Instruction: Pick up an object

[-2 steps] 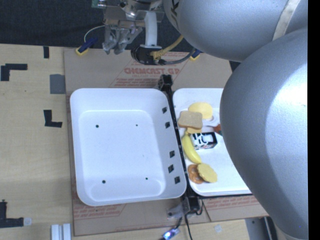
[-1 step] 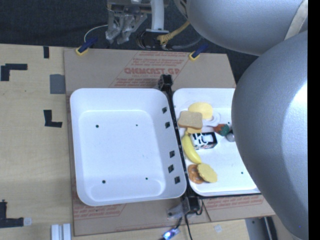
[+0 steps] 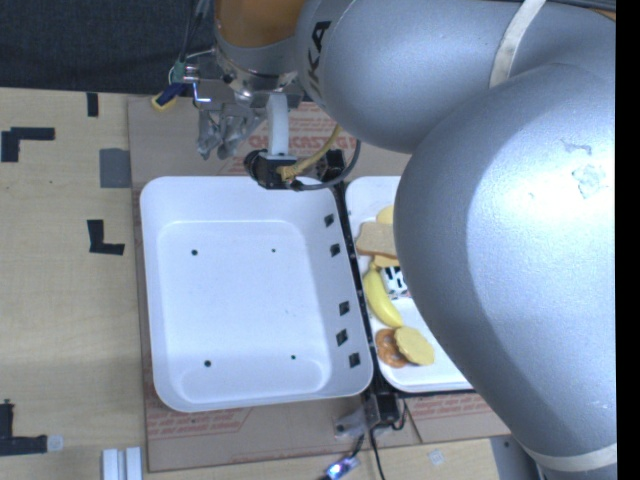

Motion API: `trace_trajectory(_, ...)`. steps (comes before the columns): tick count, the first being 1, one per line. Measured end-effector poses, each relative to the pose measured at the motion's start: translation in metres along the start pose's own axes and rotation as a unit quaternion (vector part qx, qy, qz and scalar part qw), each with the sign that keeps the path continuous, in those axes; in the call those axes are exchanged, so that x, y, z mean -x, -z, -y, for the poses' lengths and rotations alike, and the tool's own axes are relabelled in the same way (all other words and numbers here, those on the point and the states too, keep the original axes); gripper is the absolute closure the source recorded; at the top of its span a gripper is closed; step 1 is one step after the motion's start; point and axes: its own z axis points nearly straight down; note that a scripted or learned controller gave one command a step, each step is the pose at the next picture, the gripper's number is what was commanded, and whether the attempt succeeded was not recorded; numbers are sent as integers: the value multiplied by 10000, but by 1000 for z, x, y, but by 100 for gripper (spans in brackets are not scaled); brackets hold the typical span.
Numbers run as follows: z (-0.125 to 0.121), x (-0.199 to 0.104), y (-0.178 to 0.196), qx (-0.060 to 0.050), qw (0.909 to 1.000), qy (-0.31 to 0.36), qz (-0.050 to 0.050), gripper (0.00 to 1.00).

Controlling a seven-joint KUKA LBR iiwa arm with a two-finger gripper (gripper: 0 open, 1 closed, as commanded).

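My gripper (image 3: 224, 136) hangs high at the back, just beyond the far rim of the left white bin (image 3: 160, 268), under the orange band of the wrist. I see nothing in it. The objects lie in the right white bin (image 3: 400, 376), mostly hidden by the arm: a yellow banana (image 3: 382, 300), a tan slab like a slice of bread (image 3: 377, 238), a round tan piece (image 3: 414, 346), a small brown round piece (image 3: 387, 346) and a white item with black print (image 3: 397, 282).
The big grey arm covers most of the right bin and the right side of the view. A black cable loop (image 3: 290, 173) hangs by the wrist at the bins' far edge. Black clips (image 3: 345, 308) line the divide between the bins. Cardboard lies under both.
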Motion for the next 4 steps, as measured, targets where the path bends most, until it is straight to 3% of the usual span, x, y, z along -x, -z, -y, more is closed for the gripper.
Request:
trace_trajectory(1, 1, 2, 174, 169, 9998, 14, -57, 100)
trace_trajectory(2, 0, 8, 82, 37, 10000, -3, -9, 100)
trace_trajectory(3, 0, 0, 116, 89, 10000, 6, -30, 100)
trace_trajectory(4, 0, 0, -9, 11, 10000, -3, -1, 100)
